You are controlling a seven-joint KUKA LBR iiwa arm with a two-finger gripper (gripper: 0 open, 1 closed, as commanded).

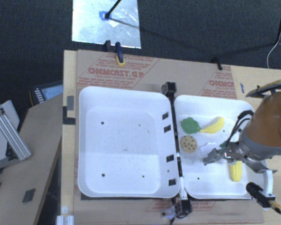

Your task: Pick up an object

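Note:
The right bin (207, 188) holds several small items. A green leafy piece (189, 124) lies at its upper left, with a yellow banana (212, 126) just to its right. Below the green piece lies a round tan cookie with dark dots (189, 143). A yellow corn cob (235, 170) rests near the bin's right side. My gripper (212, 156) hangs low over the middle of the right bin, right of the cookie and left of the corn. I see nothing held in it.
The left bin (123, 179) sits beside the right one, with a black clip divider (173, 139) between them. Both stand on a cardboard sheet (147, 72). The arm's orange band (271, 121) covers the right bin's far right side.

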